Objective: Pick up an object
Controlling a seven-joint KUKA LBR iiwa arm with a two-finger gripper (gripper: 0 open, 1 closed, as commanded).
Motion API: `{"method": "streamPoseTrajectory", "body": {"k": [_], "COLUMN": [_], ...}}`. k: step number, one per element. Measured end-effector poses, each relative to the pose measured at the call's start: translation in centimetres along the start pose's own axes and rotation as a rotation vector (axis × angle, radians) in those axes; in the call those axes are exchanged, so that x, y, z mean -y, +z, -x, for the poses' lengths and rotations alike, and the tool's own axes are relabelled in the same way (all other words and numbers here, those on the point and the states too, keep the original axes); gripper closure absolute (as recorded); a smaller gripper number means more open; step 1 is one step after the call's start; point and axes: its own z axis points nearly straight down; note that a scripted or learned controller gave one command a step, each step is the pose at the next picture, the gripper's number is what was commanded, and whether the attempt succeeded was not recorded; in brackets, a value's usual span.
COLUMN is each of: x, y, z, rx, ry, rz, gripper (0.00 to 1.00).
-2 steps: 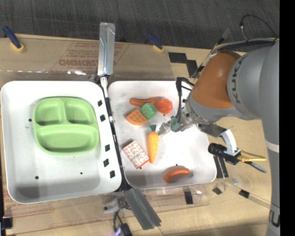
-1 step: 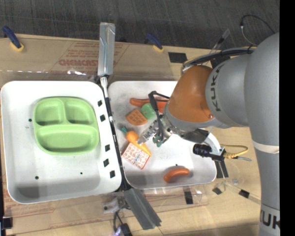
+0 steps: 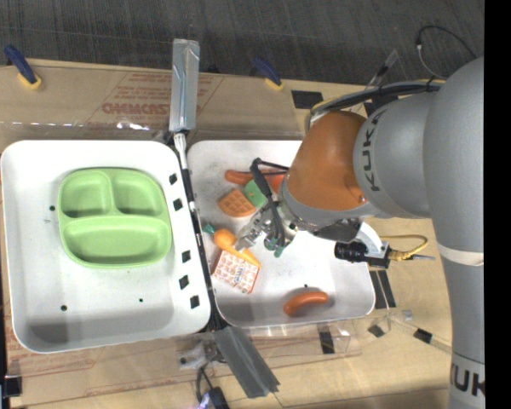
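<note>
A matt green plastic divided tray (image 3: 115, 216) is seen in a smooth white plastic bin (image 3: 34, 313). Glossy orange plastic bands the grey arm (image 3: 332, 164).

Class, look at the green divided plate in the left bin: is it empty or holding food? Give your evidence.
Empty. All three compartments of the green plate show bare green; the toy food lies in the right bin.
</note>
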Motion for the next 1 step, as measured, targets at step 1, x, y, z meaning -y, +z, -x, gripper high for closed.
{"method": "streamPoseTrajectory", "body": {"k": [1], "x": [-0.12], "y": [0.69], "z": [1.01], "rx": [-0.015], "ry": [0.670], "rz": [-0.014], "gripper": [0.00]}}
